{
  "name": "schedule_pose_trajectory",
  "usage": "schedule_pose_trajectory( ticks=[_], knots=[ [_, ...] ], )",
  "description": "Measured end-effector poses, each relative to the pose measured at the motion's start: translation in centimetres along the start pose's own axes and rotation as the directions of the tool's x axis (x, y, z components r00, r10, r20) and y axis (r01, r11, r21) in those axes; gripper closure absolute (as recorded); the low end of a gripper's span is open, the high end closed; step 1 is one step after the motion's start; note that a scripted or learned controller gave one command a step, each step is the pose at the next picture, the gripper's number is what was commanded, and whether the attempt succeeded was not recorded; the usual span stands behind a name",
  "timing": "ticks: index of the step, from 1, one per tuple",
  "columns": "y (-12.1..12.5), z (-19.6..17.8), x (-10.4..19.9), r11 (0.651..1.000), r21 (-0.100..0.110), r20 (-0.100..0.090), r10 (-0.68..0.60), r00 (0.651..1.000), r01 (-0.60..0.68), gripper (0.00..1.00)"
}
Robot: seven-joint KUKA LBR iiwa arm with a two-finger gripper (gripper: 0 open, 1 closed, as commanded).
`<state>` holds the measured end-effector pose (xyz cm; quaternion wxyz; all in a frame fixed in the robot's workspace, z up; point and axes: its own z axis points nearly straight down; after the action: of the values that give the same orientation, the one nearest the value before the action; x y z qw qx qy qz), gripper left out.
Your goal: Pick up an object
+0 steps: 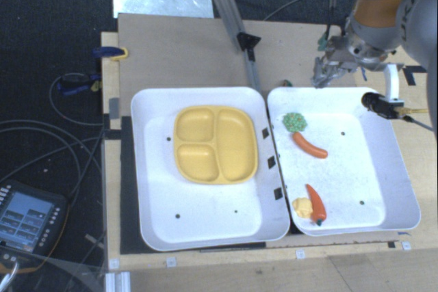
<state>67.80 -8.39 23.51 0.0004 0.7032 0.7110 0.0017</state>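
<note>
Nearest me in the right bin (393,167), a carrot (315,204) is lying beside a yellow lump (302,206). Farther back, a sausage (310,145) and broccoli (295,122) are resting. My gripper (323,74) is hovering over the far rim, holding nothing; its spread I cannot tell.

**No readable text**

No word, number, brand or sign can be read anywhere. The handheld control pendant (27,219) at lower left has a lit screen, but its contents are too blurred and small to read.
</note>
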Motion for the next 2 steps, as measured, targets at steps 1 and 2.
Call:
schedule_pose_trajectory(
  ticks=[1, 2],
  knots=[
    [-0.2, 0.6, 6.3, 1.000, 0.002, -0.001, -0.001, 1.000, 0.001, 1.00],
    [-1.0, 0.1, 12.4, 1.000, 0.002, -0.001, -0.001, 1.000, 0.001, 1.00]
  ],
)
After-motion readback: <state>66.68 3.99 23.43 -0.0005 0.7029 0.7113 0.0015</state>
